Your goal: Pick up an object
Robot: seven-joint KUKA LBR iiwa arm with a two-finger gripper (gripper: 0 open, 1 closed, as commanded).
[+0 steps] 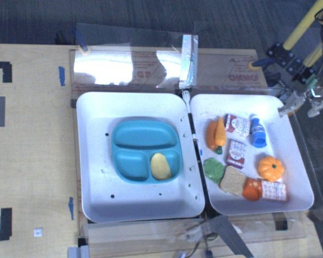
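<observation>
The gripper (pixel 300 102) is hovering at the right bin's (pixel 304 198) far corner, jaw state impossible to tell; the blue bottle (pixel 258 133) is lying just left of it, long axis pointing roughly toward it.

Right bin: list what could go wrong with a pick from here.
1. The right bin is crowded: the bread slice, tomato and green leaf touch, so a grasp may catch two.
2. The carrot lies by the bin's left wall, leaving little side room.
3. The tool sits at the bin's far right rim and could clip it descending.
</observation>
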